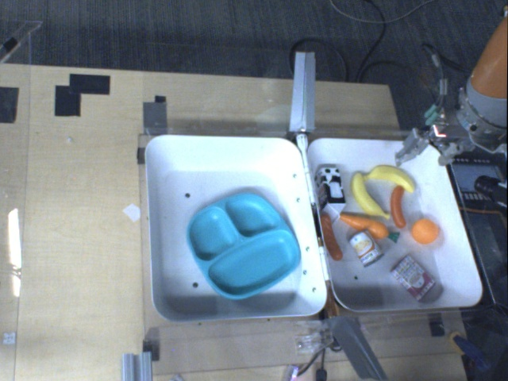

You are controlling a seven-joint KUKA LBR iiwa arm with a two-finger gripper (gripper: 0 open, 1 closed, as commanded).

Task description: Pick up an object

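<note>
Gripper hung at the upper right corner of the right bin, over its rim, with nothing visible between its fingers; whether those fingers were spread or closed could not be made out, since the metal parts blurred together there. Above it the arm entered from the right edge, its orange band cut off by the frame, angled down and leftward toward the bin.

Inside the right bin, the banana lay curved with its long axis running roughly left to right, arching upward. Just below it, a red sausage-shaped piece stood nearly vertical, and an orange sat beside that. A carrot pointed left to right, slightly downward. Another reddish piece lay along the left wall. A small jar, a wrapped packet and a black-and-white carton were too small to read.

Left bin held a blue divided plate, tilted diagonally.
</note>
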